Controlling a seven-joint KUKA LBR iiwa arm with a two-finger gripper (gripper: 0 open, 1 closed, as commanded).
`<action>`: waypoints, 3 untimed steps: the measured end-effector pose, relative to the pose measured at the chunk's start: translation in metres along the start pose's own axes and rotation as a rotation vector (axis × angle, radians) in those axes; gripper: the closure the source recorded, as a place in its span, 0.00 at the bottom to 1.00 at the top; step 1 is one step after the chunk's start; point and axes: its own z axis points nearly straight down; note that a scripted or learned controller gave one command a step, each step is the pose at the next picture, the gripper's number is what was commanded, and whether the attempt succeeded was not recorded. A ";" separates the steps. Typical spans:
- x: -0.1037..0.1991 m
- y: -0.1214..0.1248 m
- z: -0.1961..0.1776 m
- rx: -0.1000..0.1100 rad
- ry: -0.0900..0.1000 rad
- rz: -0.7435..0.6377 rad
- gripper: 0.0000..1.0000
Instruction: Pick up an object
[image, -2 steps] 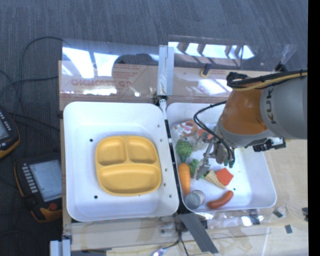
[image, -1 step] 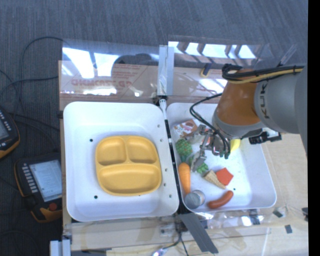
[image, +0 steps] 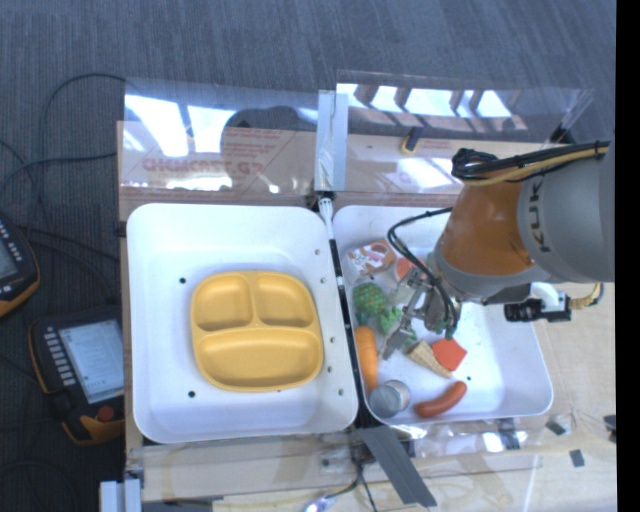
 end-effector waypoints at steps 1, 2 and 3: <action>0.034 -0.043 -0.001 -0.002 0.000 0.211 0.00; 0.020 -0.012 0.000 0.006 0.002 0.195 0.00; -0.029 0.011 0.001 0.005 0.006 0.138 0.00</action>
